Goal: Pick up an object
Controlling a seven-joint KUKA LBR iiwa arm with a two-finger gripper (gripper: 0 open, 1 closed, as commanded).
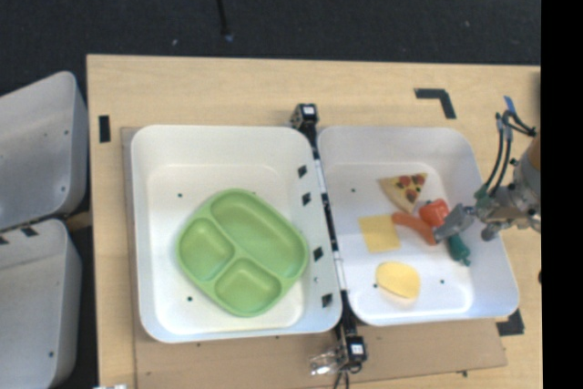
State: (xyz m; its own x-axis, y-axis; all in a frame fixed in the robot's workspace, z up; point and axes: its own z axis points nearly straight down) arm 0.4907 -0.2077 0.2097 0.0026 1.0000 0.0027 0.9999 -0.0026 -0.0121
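The right bin (455,150) holds several toy foods. A pizza slice (405,188) lies toward the back, with a flat yellow square (380,233) in front of it. An orange-red piece (424,219) lies to the right of the square, and a pale yellow lump (399,281) sits near the front. A small green piece (459,250) lies by the right wall. My gripper (470,222) reaches in from the right, low over the bin, just right of the orange-red piece and above the green one. I see nothing lifted.
The left bin (155,150) holds a green divided plate (240,251). Black clips (320,196) line the ridge where the bins meet. Cables (503,150) hang from the arm at the right edge. Bare bench (273,91) lies behind the bins.
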